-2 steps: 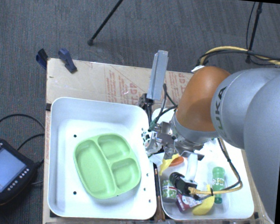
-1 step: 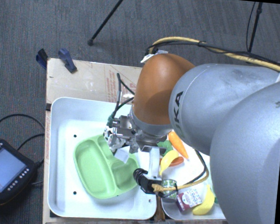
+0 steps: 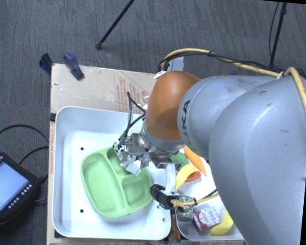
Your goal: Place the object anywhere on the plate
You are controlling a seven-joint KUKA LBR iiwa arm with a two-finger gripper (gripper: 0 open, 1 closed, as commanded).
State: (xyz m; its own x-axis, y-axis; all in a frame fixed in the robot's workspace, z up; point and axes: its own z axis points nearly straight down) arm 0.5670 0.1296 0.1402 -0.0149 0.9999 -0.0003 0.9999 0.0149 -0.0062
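A light green divided plate (image 3: 108,188) lies in the left white bin (image 3: 70,137). My gripper (image 3: 131,156) hangs low over the plate's upper right rim, under the orange wrist band (image 3: 165,107). A small pale grey piece (image 3: 133,169) shows just beneath the gripper, over the plate's rim. Whether it is an object or part of the gripper is unclear.
The right bin (image 3: 185,228) holds an orange carrot (image 3: 195,160), a yellow banana-like piece (image 3: 184,174), a green item (image 3: 178,157), a maroon packet (image 3: 204,217) and a yellow fruit (image 3: 222,225). The big grey arm (image 3: 248,151) covers most of that bin. A teach pendant (image 3: 2,185) lies on the floor at left.
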